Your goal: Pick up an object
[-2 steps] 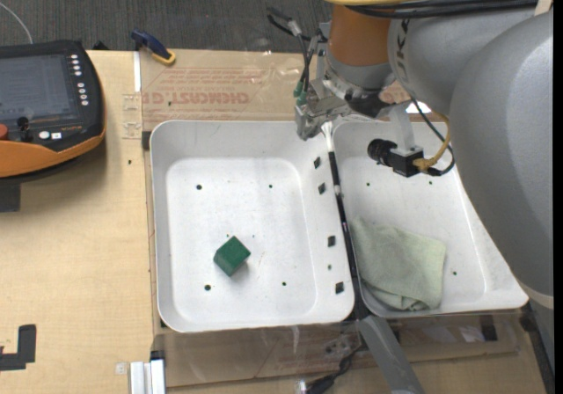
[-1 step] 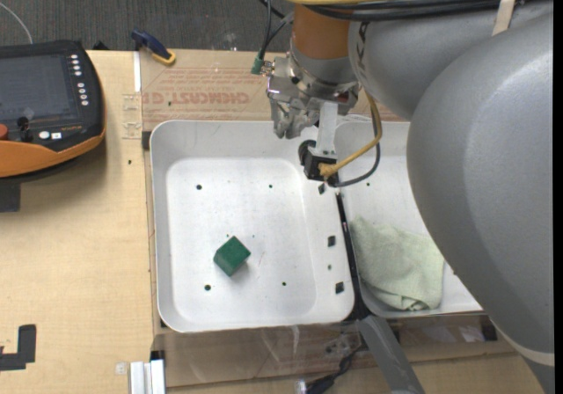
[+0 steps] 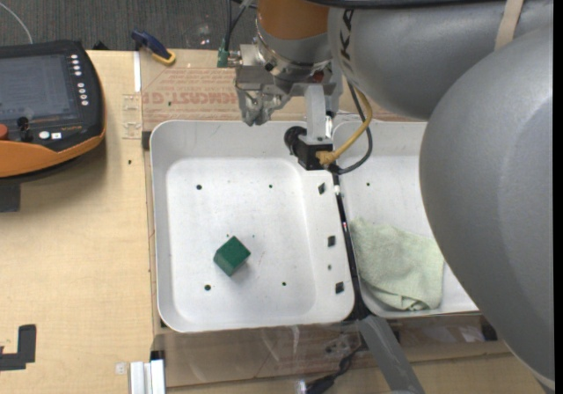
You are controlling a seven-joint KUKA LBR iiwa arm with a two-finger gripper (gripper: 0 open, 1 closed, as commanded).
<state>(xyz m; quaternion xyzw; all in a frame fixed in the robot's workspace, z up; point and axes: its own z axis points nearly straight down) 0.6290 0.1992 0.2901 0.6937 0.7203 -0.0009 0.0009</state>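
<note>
step: approach, nothing picked | gripper (image 3: 256, 113): over left bin (image 3: 167, 207) far rim, I can't tell its state | cube (image 3: 232, 256): green, left bin floor, near front | cloth (image 3: 398, 265): right bin | next: I'd descend onto cube

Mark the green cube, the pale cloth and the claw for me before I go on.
green cube (image 3: 232, 256): camera view, on its top face, in the left bin.
pale cloth (image 3: 398, 266): camera view, middle of the crumpled fabric, in the right bin.
claw (image 3: 256, 111): camera view, at its tips, above the left bin's far rim.
</note>
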